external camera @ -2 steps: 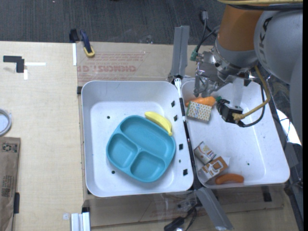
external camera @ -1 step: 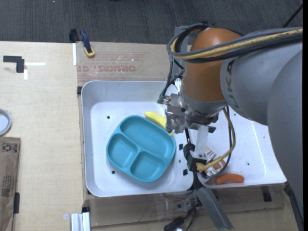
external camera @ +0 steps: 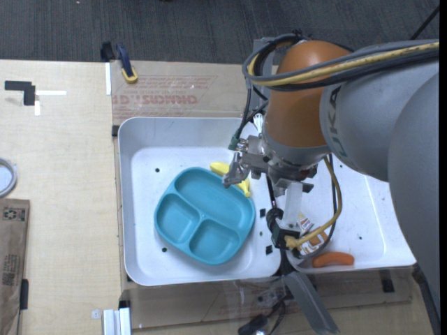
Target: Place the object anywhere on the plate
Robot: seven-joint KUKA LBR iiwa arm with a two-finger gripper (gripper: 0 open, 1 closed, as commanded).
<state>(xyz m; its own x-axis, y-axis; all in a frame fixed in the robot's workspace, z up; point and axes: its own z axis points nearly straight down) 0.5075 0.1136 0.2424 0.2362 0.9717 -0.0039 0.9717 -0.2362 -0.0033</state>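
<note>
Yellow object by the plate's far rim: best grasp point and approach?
Hedged: the yellow object is mostly hidden under the gripper. Its free end pokes out left, beyond the blue plate. Grip that exposed end, coming straight down, fingers closing across its narrow width; the plate rim crowds the near side.

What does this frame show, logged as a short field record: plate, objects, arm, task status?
plate: blue three-compartment plate lying in the left part of the white bin
yellow object: yellow item at the plate's upper right rim, partly hidden by the arm
orange object: orange item near the bin's front right edge, apart from the plate
arm: wrist above the plate's upper right edge; gripper beside the yellow item
jaws: state cannot be told
task status: nothing seen lying in the plate's compartments
</note>
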